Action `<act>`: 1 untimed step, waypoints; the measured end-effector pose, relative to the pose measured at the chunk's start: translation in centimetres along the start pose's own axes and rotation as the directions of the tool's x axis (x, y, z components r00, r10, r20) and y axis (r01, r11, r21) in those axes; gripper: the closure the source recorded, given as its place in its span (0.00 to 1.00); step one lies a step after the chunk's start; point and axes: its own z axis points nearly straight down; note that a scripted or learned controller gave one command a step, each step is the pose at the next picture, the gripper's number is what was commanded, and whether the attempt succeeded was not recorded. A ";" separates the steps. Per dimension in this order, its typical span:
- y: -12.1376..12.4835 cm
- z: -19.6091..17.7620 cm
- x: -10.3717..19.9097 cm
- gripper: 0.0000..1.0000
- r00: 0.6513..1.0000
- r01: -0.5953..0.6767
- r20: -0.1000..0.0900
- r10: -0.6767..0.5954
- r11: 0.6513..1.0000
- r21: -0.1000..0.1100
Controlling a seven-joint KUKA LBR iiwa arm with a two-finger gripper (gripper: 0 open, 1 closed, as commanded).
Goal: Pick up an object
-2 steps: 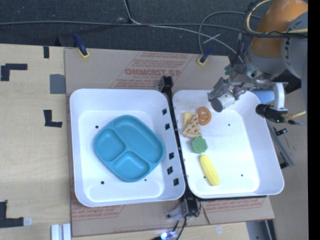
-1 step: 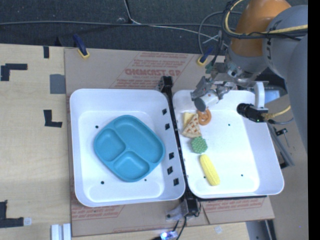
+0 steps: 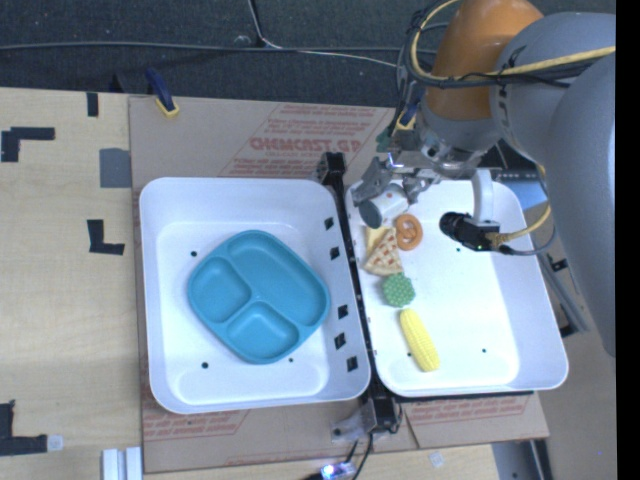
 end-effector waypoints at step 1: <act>-1.3 0.2 4.0 1.00 1.000 -0.002 0.001 0.002 1.000 0.000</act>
